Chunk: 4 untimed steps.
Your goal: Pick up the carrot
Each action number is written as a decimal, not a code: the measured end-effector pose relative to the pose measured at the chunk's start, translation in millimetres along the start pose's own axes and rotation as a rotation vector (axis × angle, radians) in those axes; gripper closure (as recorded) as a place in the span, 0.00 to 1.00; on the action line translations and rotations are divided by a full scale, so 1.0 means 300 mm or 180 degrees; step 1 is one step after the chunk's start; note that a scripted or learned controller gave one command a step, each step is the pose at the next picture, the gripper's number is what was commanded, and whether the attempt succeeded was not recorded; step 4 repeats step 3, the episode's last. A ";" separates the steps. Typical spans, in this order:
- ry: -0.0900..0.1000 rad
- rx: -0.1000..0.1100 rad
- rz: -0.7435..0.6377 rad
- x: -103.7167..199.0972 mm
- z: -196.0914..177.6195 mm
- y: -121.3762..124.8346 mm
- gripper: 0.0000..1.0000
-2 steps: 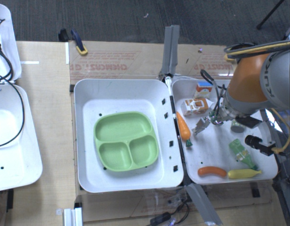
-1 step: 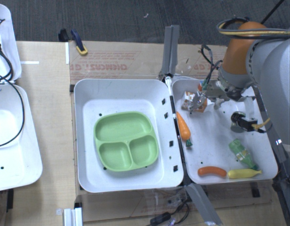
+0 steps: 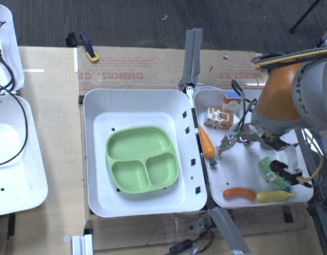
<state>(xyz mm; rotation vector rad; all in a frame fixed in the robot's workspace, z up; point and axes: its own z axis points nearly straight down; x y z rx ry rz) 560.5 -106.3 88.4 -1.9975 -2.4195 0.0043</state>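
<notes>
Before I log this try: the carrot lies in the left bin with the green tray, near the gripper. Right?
Not quite. The camera view shows the carrot in the right bin, against its left wall, near the gripper. The green tray sits in the left bin.

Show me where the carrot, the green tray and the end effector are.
carrot (image 3: 207, 143): camera view, middle of its orange body.
green tray (image 3: 142, 133): camera view, ridge between its compartments.
end effector (image 3: 227, 143): camera view, between its fingertips.

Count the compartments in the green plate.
3. The green plate in the left bin has one long compartment across its far side and two smaller ones side by side along its near side.
</notes>
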 end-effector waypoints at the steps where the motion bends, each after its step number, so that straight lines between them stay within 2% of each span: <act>1: -0.0006 -0.0008 -0.0738 -0.015 -0.003 0.164 0.00; 2: -0.0002 -0.0006 -0.1488 -0.022 -0.002 -0.021 0.00; 3: -0.0004 -0.0005 -0.1298 -0.048 -0.336 0.064 0.00; 4: -0.0004 -0.0005 -0.1298 -0.048 -0.336 0.064 0.00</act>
